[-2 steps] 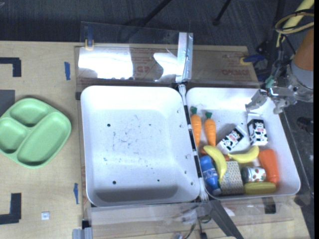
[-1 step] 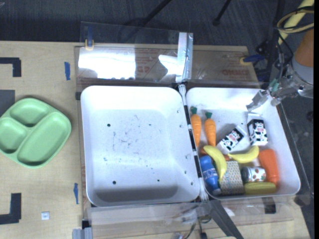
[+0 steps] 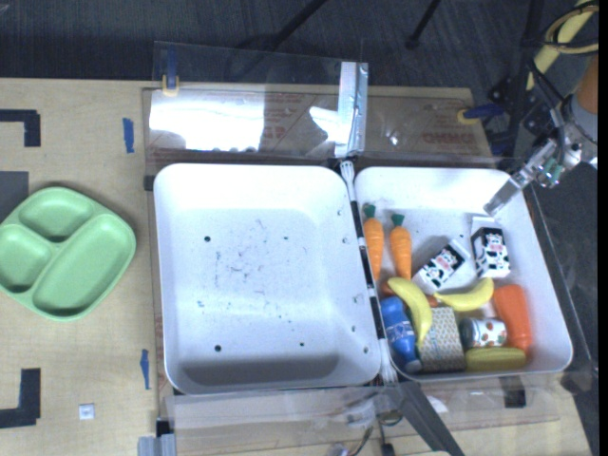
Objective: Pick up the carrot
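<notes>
Two orange carrots with green tops lie side by side at the left wall of the right bin: one carrot against the divider, the other carrot just right of it. My gripper hangs at the bin's back right corner, above the rim, slanting down toward the left. It is well apart from both carrots, with nothing seen in it.
The right bin also holds two bananas, two cow-patterned cartons, an orange piece, a blue bottle and a can. The left bin adjoins it. A green divided plate sits far left.
</notes>
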Motion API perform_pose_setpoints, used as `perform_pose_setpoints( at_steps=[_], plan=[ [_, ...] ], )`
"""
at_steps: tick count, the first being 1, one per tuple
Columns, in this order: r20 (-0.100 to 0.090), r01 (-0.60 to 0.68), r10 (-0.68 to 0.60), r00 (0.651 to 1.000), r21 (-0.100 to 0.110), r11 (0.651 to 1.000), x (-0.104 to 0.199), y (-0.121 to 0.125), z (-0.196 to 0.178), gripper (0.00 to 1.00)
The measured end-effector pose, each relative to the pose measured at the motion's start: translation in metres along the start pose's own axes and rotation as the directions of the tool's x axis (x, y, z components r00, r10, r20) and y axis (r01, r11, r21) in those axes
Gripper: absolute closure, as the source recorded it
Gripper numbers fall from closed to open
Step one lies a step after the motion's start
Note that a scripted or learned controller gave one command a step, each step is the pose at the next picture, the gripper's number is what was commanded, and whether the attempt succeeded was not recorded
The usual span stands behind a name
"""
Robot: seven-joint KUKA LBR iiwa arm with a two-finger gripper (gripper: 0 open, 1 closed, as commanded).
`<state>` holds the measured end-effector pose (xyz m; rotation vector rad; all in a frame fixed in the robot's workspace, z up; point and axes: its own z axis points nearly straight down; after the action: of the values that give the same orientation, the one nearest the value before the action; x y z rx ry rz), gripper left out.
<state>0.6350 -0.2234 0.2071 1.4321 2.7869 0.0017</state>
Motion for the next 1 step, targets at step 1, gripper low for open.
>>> perform_pose_setpoints(
  at_steps=[1],
  plan=[
    [-0.001,-0.040,0.040,0.999,0.000,0.999,-0.0127,0.0176,-0.0010,0.00]
  ],
)
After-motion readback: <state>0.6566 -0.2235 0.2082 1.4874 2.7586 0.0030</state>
